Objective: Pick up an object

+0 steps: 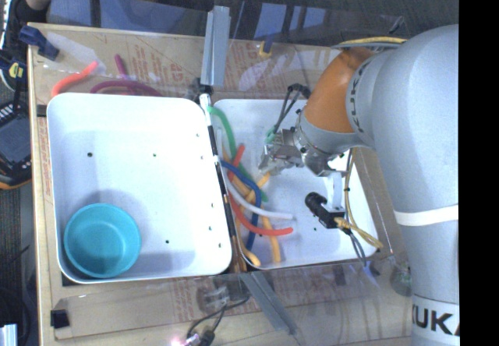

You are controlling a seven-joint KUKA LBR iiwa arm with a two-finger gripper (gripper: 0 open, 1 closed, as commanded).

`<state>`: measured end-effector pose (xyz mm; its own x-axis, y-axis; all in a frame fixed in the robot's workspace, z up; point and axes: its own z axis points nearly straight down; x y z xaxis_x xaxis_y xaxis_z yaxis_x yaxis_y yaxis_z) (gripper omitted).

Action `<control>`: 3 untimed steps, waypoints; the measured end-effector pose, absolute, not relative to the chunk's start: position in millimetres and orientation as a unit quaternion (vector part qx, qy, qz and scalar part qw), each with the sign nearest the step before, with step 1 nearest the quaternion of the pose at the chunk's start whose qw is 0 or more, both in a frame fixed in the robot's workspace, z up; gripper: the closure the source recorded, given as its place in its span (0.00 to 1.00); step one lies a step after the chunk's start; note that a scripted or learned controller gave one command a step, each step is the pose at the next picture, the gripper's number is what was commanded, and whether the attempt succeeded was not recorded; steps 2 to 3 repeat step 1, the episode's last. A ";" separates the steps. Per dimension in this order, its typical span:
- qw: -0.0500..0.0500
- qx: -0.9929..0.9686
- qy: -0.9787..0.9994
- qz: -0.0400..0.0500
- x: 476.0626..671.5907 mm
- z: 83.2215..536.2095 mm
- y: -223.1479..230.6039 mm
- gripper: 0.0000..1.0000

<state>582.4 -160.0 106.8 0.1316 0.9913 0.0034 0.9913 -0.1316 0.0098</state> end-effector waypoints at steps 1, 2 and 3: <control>-0.001 0.668 0.744 0.000 615.1 192.0 -87.9 1.00; -0.001 0.668 0.744 0.000 615.1 192.0 -87.9 1.00; -0.001 0.668 0.744 0.000 615.1 192.0 -87.9 1.00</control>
